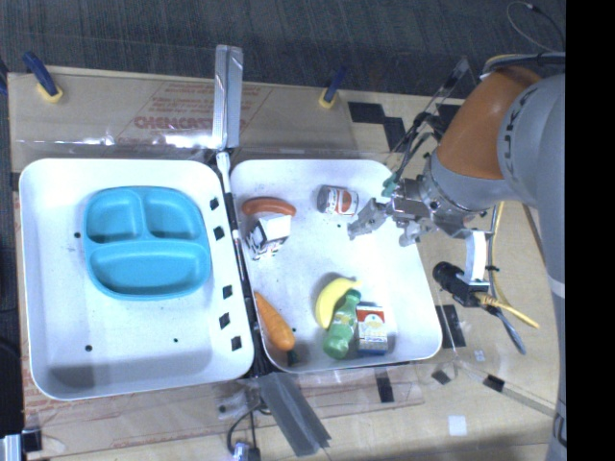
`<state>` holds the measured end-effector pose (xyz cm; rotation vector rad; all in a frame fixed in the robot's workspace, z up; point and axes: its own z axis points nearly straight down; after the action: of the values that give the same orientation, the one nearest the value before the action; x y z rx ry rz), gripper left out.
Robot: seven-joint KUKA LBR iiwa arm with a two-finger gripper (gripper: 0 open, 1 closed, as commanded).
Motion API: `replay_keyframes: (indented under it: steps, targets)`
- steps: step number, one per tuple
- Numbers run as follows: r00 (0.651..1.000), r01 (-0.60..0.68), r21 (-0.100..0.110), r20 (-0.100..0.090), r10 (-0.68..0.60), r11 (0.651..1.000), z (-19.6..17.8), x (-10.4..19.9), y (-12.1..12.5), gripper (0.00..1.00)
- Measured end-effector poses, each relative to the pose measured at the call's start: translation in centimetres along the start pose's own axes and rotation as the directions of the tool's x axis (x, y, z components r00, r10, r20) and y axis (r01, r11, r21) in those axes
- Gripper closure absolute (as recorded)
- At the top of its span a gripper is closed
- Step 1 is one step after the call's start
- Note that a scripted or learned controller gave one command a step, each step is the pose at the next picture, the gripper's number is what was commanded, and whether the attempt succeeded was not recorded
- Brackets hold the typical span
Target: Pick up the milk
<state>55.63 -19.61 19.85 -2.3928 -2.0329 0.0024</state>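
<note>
My gripper (384, 221) hangs over the right bin's (317, 173) right side, its 2 fingers spread with nothing between them. The milk (266, 233), a small carton, lies by that bin's left wall, touching a sausage (268, 206). It looks tipped over, though I can't be sure. I judge it light with crushable walls; I'd pinch its flat sides gently.

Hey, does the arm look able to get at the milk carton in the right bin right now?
Probably yes. The milk carton stands near the bin's left wall, below the sausage; bare floor lies between it and the pincer. The wall may crowd one side.
</note>
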Motion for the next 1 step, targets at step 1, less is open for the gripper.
replay_keyframes:
  steps: [1]
  targets:
    - [0.993, -0.116, 0.002, 0.0, 0.116, 0.993, 10.79, 8.79, 2.49, 0.0]
